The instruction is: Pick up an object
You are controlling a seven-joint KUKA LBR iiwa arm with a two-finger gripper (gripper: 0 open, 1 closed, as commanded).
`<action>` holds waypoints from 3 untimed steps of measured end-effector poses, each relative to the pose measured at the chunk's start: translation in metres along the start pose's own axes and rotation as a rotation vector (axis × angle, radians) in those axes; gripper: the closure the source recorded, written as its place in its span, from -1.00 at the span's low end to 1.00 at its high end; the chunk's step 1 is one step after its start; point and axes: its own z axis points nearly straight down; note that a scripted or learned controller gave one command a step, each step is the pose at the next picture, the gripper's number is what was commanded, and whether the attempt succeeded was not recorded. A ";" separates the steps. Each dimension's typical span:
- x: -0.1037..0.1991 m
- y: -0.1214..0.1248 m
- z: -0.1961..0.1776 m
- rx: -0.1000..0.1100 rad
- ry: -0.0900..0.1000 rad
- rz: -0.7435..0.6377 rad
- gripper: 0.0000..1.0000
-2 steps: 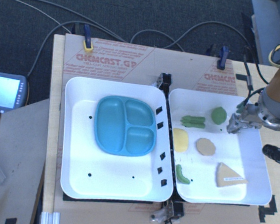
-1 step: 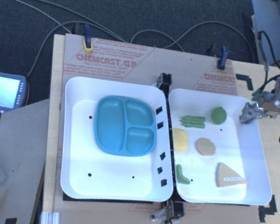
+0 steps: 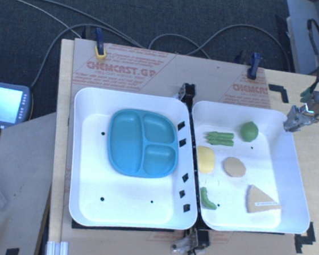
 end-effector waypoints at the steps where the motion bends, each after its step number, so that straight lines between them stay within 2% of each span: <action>1: 0.052 -0.001 0.003 0.009 0.005 -0.004 1.00; 3: 0.150 0.024 0.018 0.007 0.004 -0.005 1.00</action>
